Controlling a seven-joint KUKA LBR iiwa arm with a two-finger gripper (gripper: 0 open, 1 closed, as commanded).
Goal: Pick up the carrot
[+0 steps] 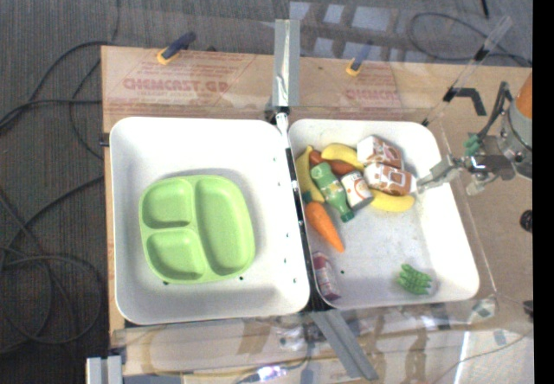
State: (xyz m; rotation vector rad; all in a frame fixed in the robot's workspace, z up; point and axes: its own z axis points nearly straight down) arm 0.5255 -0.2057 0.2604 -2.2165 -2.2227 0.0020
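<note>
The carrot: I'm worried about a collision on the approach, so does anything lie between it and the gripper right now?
Yes. The gripper sits at the right bin's right edge, and the pile of toy food, including a banana and small cartons, lies between it and the carrot near the left wall. From above, the carrot looks uncovered.

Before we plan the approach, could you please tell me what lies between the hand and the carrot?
In the camera view, a banana and small cartons lie between the hand and the carrot.
</note>
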